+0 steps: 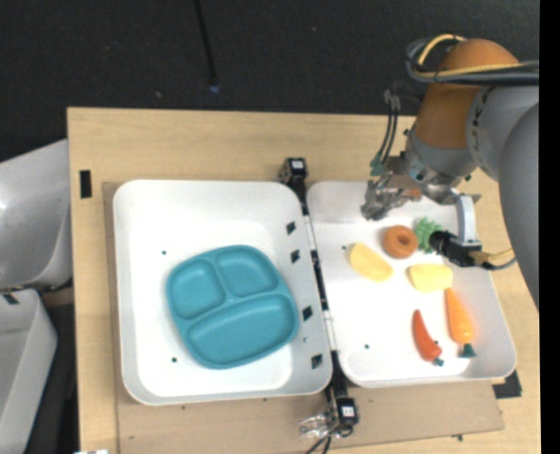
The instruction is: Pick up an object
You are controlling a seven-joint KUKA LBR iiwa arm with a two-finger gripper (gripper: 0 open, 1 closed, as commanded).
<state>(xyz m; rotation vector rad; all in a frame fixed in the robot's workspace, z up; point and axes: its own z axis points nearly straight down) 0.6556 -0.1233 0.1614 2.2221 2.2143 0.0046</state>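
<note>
My gripper [382,204] hangs over the far part of the right bin [356,348], with nothing seen between its fingers. Just in front of it lie an orange ring-shaped piece [400,242], a yellow lump [369,261] and a second yellow piece [429,276]. A green leafy piece [424,228] lies to the right of the ring, partly behind the arm's attachment. Nearer the front sit a red chili [425,337] and an orange carrot [460,320].
The left bin [138,367] holds a blue divided plate [231,305]. Black clips [293,168] sit along the seam between the two bins. The wooden bench [166,140] surrounds the bins.
</note>
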